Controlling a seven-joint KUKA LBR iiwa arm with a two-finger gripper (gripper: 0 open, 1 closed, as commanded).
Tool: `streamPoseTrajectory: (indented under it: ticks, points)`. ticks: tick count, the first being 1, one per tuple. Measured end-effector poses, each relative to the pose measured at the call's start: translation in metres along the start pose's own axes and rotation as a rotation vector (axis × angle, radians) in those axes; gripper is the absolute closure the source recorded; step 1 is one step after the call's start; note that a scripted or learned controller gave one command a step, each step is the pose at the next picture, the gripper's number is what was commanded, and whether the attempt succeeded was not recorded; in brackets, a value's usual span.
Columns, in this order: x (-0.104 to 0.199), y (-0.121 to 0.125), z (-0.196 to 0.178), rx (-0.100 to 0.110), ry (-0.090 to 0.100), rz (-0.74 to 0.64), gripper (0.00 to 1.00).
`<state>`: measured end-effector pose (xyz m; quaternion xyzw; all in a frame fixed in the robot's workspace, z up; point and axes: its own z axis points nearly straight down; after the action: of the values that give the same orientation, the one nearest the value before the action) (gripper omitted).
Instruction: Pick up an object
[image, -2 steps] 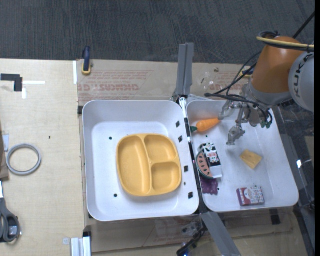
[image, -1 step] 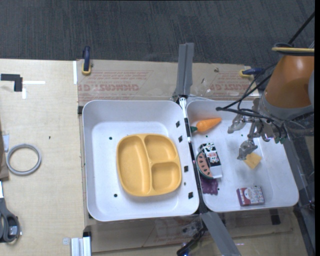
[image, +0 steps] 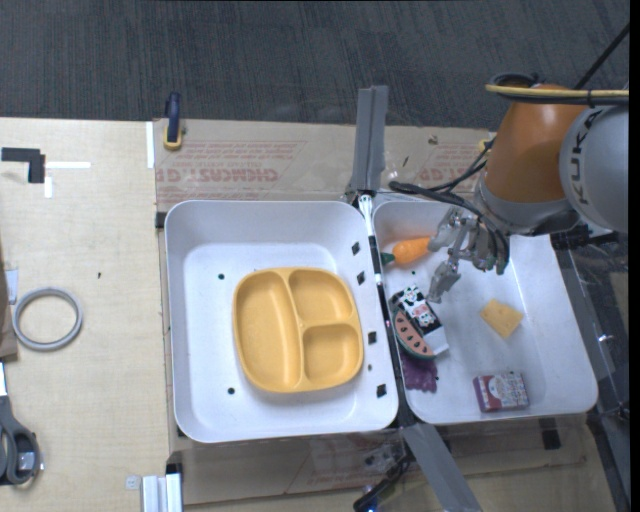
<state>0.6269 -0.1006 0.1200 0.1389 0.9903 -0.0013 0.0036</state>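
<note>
From above, the gripper (image: 455, 262) hangs over the right bin (image: 560, 395), fingers spread and empty, between the smooth orange carrot (image: 410, 250) on its left and the cheese wedge (image: 502, 318) nearer. Closing here may catch nothing, or nudge the glossy carrot away. The left bin (image: 190, 330) holds a yellow divided plate (image: 298, 328).

A robotics lab was indicated: two white bins (image: 190, 330) were set side by side on a plywood desk (image: 80, 240), a grey arm (image: 560, 150) with cables was mounted over them, and tape (image: 45, 318), scissors (image: 15, 450) and a clamp (image: 174, 122) were left about.
</note>
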Motion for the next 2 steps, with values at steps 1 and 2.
streamPoseTrajectory:
  ticks: [1, 2]
  points:
    - [0.006, 0.032, -0.073, -0.003, 0.002, -0.253, 0.0]
    - [0.023, -0.001, 0.005, -0.007, -0.011, -0.002, 0.0]
